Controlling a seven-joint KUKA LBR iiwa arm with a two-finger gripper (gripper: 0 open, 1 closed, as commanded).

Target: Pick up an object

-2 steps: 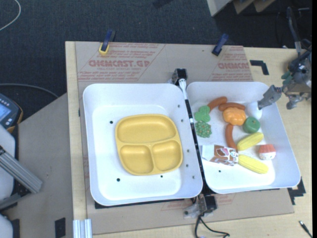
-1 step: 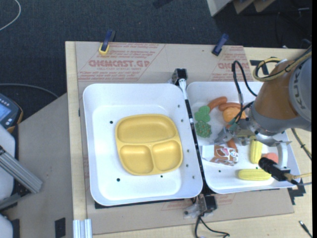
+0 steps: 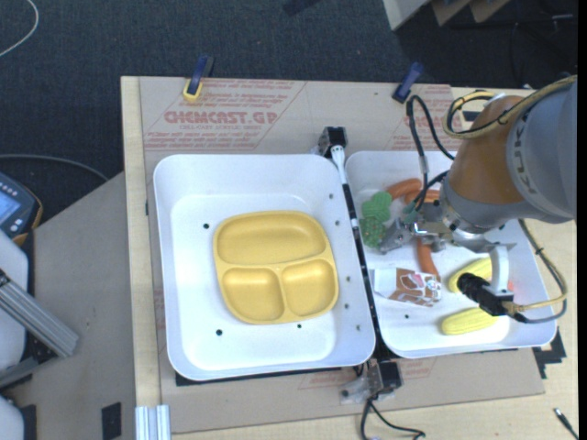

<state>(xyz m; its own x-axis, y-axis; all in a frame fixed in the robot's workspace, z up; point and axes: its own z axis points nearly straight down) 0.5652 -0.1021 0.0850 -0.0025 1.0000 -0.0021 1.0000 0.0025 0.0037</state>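
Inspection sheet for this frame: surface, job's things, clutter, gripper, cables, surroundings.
Surface: plywood bench bearing left bin and right bin.
Job's things: in the right bin, green toy, orange carrot, brown-and-white packet, yellow corn; in the left bin, yellow divided tray.
Clutter: nothing seen.
Gripper: gripper low in the right bin by the green toy; finger state unclear.
Cables: black cable along the arm.
Surroundings: dark carpet; clamps on the bench edge.

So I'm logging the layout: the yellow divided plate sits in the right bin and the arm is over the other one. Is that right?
Not quite. The camera view shows the yellow divided plate in the left bin; the arm is over the other one, the right bin.
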